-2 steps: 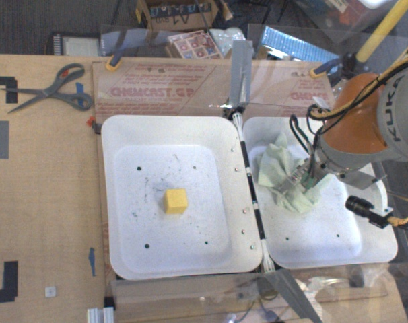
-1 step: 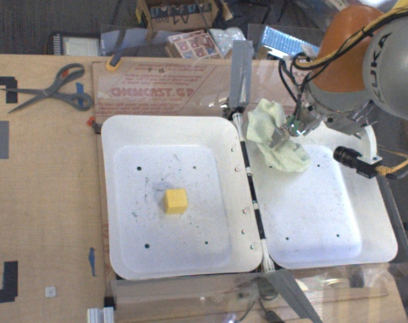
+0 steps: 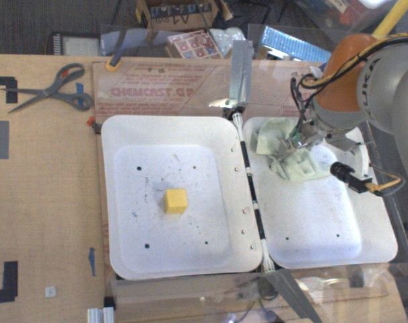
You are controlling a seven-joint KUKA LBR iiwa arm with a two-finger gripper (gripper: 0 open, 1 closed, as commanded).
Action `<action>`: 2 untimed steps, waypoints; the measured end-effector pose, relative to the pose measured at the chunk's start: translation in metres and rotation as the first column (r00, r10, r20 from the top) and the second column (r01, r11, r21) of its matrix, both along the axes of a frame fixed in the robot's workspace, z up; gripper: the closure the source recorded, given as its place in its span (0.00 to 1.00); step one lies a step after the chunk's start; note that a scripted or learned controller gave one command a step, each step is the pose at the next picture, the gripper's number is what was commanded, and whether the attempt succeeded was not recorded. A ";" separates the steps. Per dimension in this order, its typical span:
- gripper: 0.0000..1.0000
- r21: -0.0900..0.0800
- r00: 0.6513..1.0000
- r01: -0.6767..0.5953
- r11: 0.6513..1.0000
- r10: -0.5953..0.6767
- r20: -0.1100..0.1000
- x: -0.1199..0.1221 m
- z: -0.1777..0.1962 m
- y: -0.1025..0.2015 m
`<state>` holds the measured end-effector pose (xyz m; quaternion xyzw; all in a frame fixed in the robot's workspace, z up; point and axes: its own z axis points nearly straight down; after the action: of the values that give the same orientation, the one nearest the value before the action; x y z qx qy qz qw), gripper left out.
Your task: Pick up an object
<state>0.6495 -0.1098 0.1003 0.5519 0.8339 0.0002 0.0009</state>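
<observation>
Overhead, the arm (image 3: 365, 79) lowers its end effector (image 3: 289, 155), finger state unclear, onto the pale green cloth (image 3: 288, 153).

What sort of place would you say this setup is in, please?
Probably a robotics lab workbench: a grey arm reaches over two white bins, scissors lie on the bench, and boxes and cables clutter the floor behind.

High slanted view over both bins (image 3: 239, 155)
</observation>
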 end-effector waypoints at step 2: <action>1.00 0.000 0.983 0.184 0.983 -0.184 -0.001 -0.029 0.042 0.010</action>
<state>0.6209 -0.1001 0.1418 0.6265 0.7794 -0.0002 0.0003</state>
